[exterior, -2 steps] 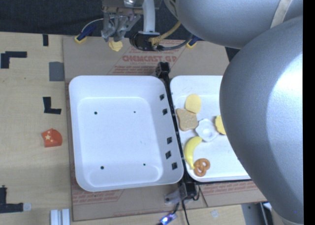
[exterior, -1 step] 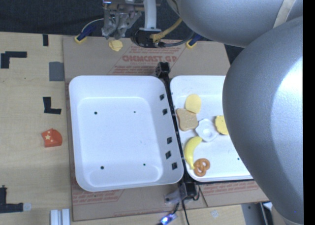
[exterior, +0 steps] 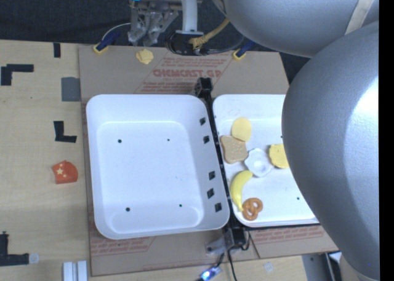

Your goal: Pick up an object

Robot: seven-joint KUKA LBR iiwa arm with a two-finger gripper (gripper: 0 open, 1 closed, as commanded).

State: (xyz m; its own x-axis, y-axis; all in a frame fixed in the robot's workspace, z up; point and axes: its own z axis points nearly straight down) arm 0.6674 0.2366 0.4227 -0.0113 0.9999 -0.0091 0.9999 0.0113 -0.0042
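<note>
Camera view: The gripper (exterior: 146, 35) is seen at the top, beyond the bins, above the brown cardboard sheet (exterior: 184, 74); whether anything is gripped cannot be told. A small yellow piece (exterior: 144, 56) lies on the cardboard just below it. The left bin (exterior: 101, 114) adjoins the right bin (exterior: 271, 217), in which are grouped a yellow slice (exterior: 241, 129), a toast slice (exterior: 234, 149), a white egg-like piece (exterior: 257, 163), a yellow wedge (exterior: 278, 156), a banana (exterior: 240, 187) and a pretzel (exterior: 252, 208). A red piece (exterior: 64, 172) lies on the bench, well left of the bins. The grey arm (exterior: 332, 120) covers the right side.
</note>
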